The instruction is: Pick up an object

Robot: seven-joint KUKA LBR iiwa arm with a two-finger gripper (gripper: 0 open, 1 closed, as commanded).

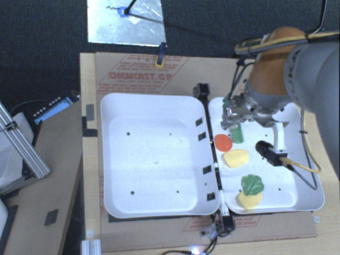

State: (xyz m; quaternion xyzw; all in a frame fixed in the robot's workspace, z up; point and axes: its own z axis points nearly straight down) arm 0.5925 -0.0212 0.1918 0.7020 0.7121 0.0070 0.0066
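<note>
Here the hand (231, 122) hovers just above the green object (237, 134).

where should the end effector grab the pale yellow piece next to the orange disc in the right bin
Probably across the short width of the pale yellow piece, coming straight down. It lies flat, elongated left to right, with bare floor above and below; the orange disc sits close at its upper left.

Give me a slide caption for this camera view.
Arm's tool over green item in right bin of toys.
</note>
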